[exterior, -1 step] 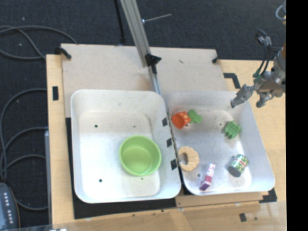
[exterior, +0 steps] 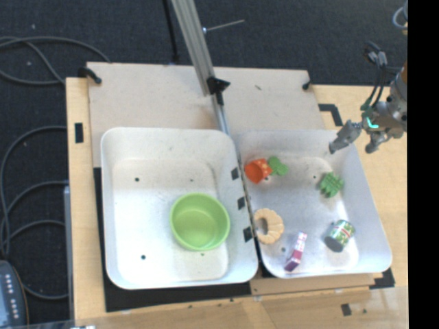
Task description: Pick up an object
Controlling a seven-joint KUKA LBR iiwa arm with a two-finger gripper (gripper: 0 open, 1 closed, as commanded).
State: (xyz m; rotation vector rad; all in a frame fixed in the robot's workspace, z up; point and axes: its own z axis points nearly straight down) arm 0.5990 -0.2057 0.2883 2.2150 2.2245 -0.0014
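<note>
Pink labelled packet (exterior: 296, 251), writing unreadable, beside small can (exterior: 339, 235) in right bin (exterior: 367, 204).

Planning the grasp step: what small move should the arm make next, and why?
Probably ease the pincer down and inward toward the green toy. The pincer sits open over the right bin's upper right rim with nothing between its fingers, and that toy lies nearest.

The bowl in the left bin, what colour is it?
Light green bowl, seen in the camera view.
</note>
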